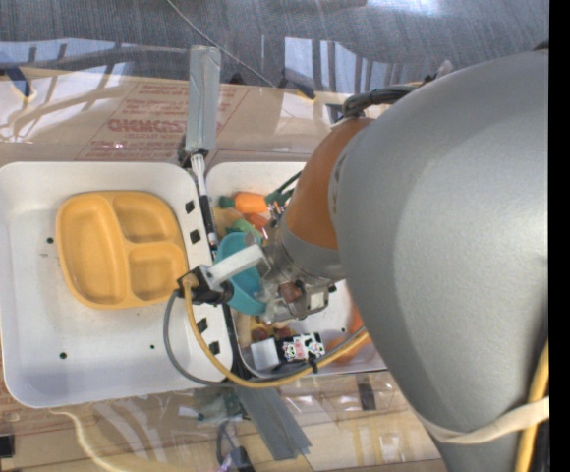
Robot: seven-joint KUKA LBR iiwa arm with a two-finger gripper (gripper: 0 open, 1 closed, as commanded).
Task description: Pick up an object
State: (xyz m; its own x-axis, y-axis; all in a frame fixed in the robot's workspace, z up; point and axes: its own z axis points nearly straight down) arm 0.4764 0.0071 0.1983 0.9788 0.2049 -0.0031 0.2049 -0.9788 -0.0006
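The arm (442, 224) reaches into the right bin (228, 177) over a teal object (238, 264), presumably targeting it; the hand's (283, 298) grip state is indiscernible, while the yellow tray (120, 247) lies at nine o'clock.

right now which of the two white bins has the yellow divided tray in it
The left bin. The yellow divided tray lies flat in it, while the right bin holds small cluttered items under the arm.

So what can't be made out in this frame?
- Tool: blocked by the arm's wrist, so whether it is open or shut, or holding anything, is unclear.
- Right bin: mostly covered by the arm.
- Teal object: partly hidden, shape unclear.
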